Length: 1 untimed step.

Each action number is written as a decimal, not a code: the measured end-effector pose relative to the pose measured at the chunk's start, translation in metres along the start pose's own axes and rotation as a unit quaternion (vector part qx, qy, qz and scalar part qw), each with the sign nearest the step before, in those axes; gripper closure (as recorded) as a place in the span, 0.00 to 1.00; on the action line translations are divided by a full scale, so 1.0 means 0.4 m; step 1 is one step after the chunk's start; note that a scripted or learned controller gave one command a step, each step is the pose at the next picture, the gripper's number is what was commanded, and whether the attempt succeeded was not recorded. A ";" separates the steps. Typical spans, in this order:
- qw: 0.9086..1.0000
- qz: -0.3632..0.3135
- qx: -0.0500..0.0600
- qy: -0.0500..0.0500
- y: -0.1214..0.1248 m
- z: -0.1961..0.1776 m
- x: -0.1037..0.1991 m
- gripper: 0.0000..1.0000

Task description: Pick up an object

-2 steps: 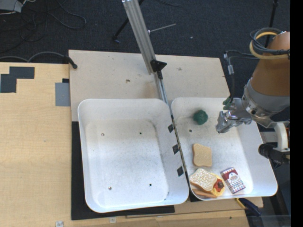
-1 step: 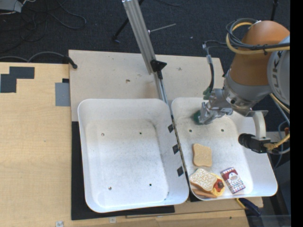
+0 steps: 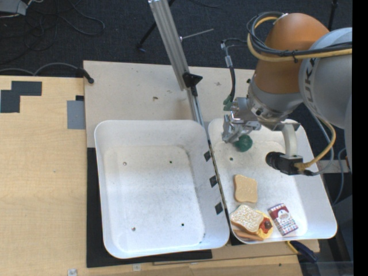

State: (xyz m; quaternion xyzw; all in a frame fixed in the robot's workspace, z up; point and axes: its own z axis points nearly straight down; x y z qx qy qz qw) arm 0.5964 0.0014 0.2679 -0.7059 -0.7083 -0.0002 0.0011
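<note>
My gripper (image 3: 234, 132) hangs low over the far left part of the right bin (image 3: 325, 214), under the grey arm with its orange band (image 3: 290, 33). A small dark green object (image 3: 246, 144) lies on the bin floor, right against the gripper's lower right side. I cannot make out whether it is touched or held. Nearer the front of the same bin lie a slice of bread (image 3: 245, 188), a sandwich with a red and yellow filling (image 3: 252, 222) and a small red and white box (image 3: 283, 219).
The left bin (image 3: 149, 188) sits beside the right one, with black clips (image 3: 213, 180) along their shared rims. A slanted aluminium bar (image 3: 174, 50) rises behind the bins. A black and white part with a yellow cable (image 3: 284, 161) hangs from the arm over the right bin.
</note>
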 end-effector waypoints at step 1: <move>1.000 0.000 0.001 0.000 0.035 0.046 0.135 1.00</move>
